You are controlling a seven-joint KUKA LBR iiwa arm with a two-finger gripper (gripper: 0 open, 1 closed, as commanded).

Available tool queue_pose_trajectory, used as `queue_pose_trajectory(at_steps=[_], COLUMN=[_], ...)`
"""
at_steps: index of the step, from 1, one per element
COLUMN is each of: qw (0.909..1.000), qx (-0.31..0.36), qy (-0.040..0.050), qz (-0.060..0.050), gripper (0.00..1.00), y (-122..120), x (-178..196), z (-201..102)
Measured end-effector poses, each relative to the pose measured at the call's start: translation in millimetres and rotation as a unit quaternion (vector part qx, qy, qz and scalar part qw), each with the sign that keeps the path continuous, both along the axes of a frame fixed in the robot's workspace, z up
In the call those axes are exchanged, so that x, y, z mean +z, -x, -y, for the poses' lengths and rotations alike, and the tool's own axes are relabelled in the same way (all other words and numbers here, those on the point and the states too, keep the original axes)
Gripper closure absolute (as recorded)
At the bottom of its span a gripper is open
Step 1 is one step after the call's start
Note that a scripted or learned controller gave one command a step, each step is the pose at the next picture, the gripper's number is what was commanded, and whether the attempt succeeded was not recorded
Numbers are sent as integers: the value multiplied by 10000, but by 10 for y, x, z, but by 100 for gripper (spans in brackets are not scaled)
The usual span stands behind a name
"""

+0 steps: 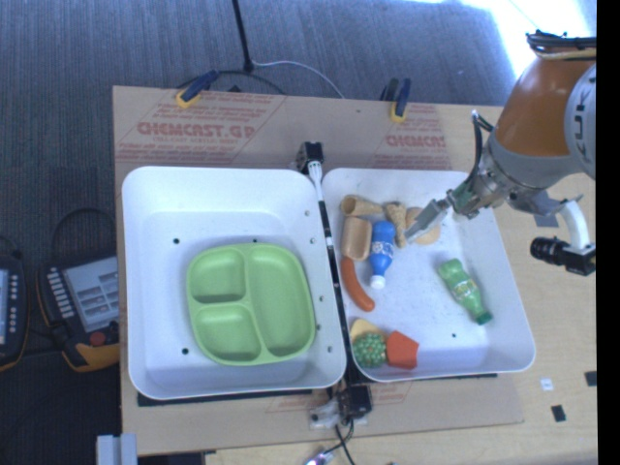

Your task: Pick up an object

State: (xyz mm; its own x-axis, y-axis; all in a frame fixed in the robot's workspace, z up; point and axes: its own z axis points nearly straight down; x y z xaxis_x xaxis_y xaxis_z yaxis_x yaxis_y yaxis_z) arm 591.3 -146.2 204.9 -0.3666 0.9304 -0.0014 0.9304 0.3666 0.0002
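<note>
We cannot tell how the gripper (422,223) stands, but the blue bottle (382,249) beside it looks light, stiff, slippery; we'd pinch its middle.

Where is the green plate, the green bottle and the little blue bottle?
Green three-part plastic plate (254,301): camera view, on the divider between its sections.
Green plastic bottle (463,290): camera view, mid-body.
Small blue bottle with white cap (382,248): camera view, on the blue body.

The arm (557,114) is rounded, with a broad orange band above a grey wrist; at its nine o'clock end a slim grey metallic gripper (418,226) tapers, and a black cylindrical fitting (562,253) juts at five o'clock
</note>
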Motion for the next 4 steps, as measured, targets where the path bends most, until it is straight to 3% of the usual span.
queue_pose_trajectory(at_steps=[1, 2, 3, 4], qw=[9989, 9861, 9862, 9859], qx=[479, 1660, 1651, 1675], qy=[0, 17, 51, -6], qz=[-12, 17, 80, 0], gripper=[0, 0, 100, 100], y=[401, 348, 314, 629], x=[-731, -1167, -1044, -594], z=[413, 453, 462, -12])
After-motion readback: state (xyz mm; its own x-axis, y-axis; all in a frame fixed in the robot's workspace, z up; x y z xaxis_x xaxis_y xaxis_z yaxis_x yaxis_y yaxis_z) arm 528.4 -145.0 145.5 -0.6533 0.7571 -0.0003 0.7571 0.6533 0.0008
